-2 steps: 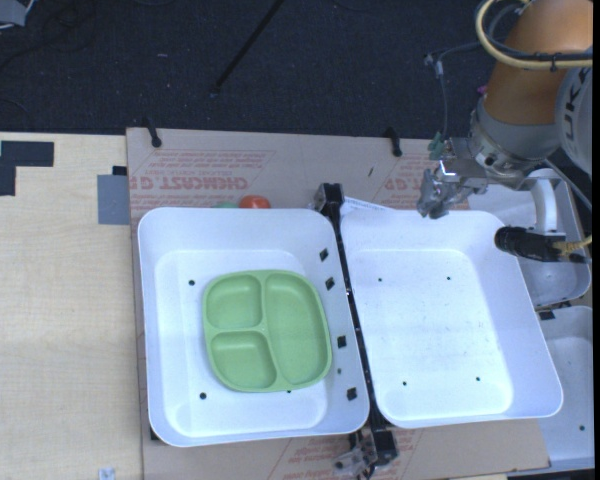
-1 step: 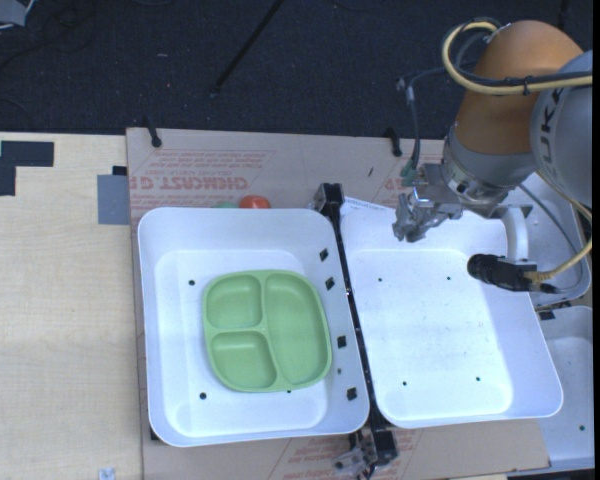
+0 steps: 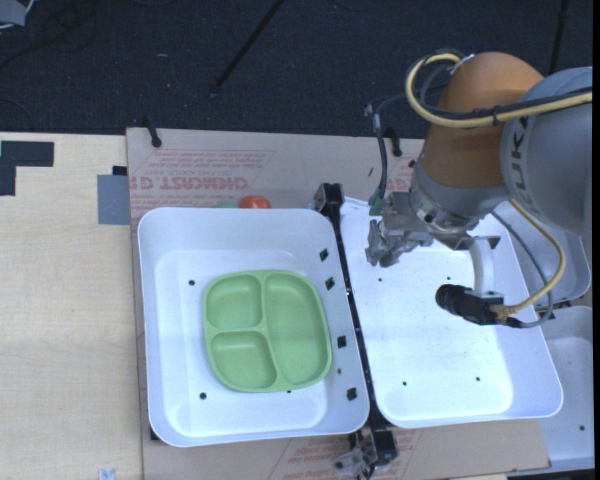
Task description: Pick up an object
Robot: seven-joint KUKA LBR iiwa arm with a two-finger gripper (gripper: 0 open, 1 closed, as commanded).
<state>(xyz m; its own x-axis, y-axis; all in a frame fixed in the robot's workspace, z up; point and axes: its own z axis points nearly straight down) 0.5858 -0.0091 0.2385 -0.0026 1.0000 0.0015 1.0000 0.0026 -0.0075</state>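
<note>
Pale-green four-compartment plate point(image 3: 267, 329), left bin point(image 3: 170, 258)

Left bin point(image 3: 170, 258) rim hides most of a red object point(image 3: 254, 203).

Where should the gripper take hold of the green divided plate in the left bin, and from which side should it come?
Probably by its raised outer rim, coming straight down from above. The green plate lies flat in the left bin, so only edges offer a thin part to pinch. The right rim seems best, nearest the gripper.
</note>
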